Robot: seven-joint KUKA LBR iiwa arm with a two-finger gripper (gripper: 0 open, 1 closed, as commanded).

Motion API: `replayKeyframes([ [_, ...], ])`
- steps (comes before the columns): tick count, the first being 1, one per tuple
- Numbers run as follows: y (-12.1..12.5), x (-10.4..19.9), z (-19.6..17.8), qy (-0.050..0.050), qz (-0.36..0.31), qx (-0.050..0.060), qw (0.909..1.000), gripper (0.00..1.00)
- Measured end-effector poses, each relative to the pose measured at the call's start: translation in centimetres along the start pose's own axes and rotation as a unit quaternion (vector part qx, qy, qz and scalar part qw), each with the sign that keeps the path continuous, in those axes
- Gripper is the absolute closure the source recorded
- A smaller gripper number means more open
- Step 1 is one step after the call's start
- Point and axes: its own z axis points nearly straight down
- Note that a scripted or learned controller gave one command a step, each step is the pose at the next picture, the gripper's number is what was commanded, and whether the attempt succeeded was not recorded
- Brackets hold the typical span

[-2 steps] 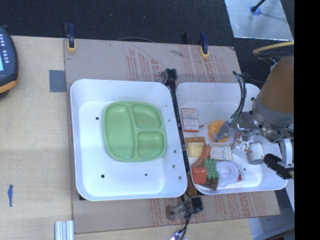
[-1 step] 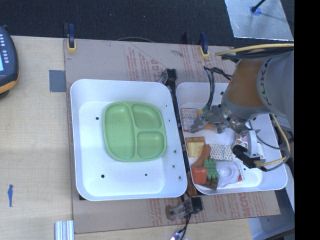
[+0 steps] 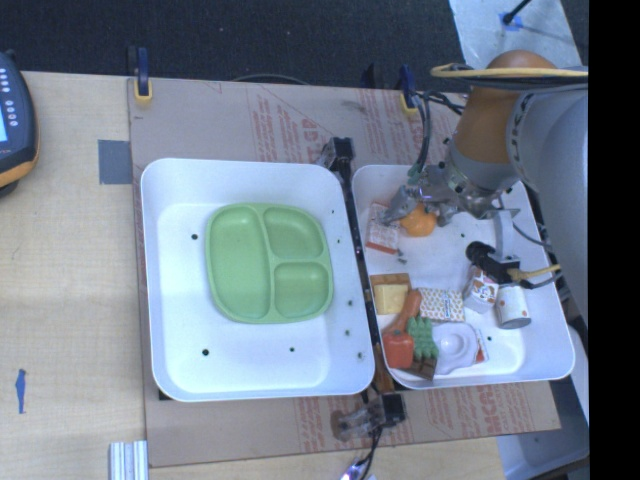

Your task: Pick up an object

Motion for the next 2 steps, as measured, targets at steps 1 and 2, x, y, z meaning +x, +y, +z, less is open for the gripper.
replayKeyframes([
  [1, -0.2, -0.1, -1.3, 0.000, 0.000, 0.003, 1.0000, 1.00],
  [2, -4.3, 7.0, -10.1, 0.002, -0.001, 0.002, 1.0000, 1.00],
])
